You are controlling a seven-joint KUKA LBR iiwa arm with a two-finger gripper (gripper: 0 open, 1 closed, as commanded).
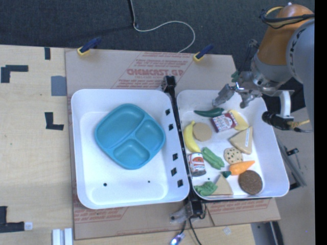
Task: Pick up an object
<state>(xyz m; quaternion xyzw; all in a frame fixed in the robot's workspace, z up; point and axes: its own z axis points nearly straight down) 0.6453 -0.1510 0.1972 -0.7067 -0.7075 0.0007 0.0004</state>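
Toy food [225, 152] heaped in right bin [273, 157], gripper [234, 97] spread wide above its far edge, holding nothing

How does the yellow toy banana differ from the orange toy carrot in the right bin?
The yellow toy banana is curved and lies by the bin's left wall; the orange toy carrot is straight, tapered, green-tipped, and lies further right. The banana runs roughly top to bottom, the carrot sideways. Both lie flat, untouched.
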